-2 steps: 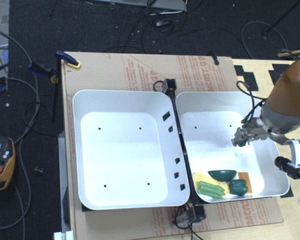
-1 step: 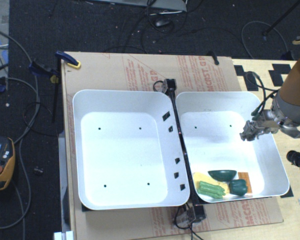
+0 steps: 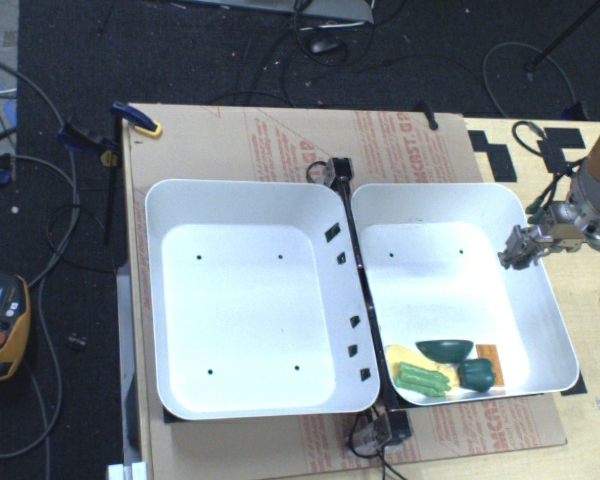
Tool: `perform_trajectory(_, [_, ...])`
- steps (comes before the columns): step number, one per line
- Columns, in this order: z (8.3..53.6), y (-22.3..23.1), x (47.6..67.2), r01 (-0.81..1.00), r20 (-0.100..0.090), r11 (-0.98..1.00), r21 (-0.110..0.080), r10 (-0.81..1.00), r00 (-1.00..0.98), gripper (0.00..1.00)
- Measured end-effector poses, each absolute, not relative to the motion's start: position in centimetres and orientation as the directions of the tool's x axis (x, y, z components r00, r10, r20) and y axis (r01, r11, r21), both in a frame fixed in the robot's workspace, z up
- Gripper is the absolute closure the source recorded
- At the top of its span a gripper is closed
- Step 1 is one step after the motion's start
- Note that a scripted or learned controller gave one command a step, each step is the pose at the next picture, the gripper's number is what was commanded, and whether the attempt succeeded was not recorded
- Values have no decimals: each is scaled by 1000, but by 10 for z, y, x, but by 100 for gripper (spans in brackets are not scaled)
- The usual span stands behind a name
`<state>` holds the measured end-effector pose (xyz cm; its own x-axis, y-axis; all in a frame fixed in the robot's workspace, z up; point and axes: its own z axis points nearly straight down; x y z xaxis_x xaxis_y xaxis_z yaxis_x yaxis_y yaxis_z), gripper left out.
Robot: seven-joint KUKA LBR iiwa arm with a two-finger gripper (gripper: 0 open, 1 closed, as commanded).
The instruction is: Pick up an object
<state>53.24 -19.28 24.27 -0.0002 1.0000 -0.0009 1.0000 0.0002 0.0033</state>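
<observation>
The left bin [image 3: 245, 298] sat on the tabletop [image 3: 280, 143], touching the right bin [image 3: 460, 288] along a dark seam. In the right bin's near corner lay a huddle of objects, hard to separate: a green ridged piece [image 3: 422, 378], a dark green bowl [image 3: 445, 349], a teal lump [image 3: 477, 374] and an orange scrap [image 3: 489, 353] half hidden behind them. The gripper [image 3: 513, 252] hung at the right bin's far-right rim, well apart from that huddle; its fingers were too small and blurred to tell open from closed. The arm [image 3: 590, 203] was cut off at the right edge.
</observation>
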Motion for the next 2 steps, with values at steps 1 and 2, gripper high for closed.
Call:
perform_trajectory(1, [295, -193, 533, 1000, -1, 1, 5, 1000, -1, 100])
perform_trajectory(2, [287, -133, 544, 1000, 1, 5, 0, 1000, -5, 100])
